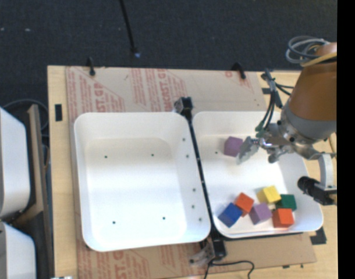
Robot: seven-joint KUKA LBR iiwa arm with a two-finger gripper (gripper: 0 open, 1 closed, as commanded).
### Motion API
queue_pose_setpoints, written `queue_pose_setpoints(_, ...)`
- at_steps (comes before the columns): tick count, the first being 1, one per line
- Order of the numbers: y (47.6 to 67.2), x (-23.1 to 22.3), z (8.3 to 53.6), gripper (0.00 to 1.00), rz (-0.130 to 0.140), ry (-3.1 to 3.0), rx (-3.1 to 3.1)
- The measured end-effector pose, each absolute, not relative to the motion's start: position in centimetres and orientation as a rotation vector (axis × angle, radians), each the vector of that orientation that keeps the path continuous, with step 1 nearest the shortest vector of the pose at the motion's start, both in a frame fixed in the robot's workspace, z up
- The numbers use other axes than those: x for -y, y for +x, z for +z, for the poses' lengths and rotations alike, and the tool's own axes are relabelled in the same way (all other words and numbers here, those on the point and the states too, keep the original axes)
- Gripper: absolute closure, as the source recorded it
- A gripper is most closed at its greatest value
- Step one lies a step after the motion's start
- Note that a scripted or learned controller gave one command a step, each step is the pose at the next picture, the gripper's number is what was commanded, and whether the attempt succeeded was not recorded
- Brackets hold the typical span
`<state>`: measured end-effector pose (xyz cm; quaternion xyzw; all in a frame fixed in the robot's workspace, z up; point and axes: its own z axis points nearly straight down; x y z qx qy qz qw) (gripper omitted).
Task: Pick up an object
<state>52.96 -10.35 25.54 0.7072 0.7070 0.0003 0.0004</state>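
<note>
In the right bin (224,124) a purple block (233,146) lies near the middle. My gripper (260,153) hangs over this bin, just right of that block. It is open, and its left finger (246,150) is beside the block's right side. Nothing sits between the fingers. Along the bin's front edge lies a cluster of blocks: blue (230,214), orange (244,202), a second purple (259,213), yellow (270,195), green (287,202) and red-orange (283,217).
The left bin (137,179) sits beside the right one, with a black clip (184,105) at the top of the shared rim. The arm's orange band (317,95) rises at the right. A black fixture (314,189) juts over the right bin's right edge.
</note>
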Motion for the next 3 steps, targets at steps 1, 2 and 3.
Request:
queue_pose_setpoints(1,57.7,14.5,16.1,0.0,-0.009,2.229,-2.223)
queue_pose_setpoints(2,64.1,15.7,9.8,0.0,-0.005,2.225,-2.224)
queue_pose_setpoints(3,65.8,11.8,10.1,0.0,0.002,2.218,-2.224)
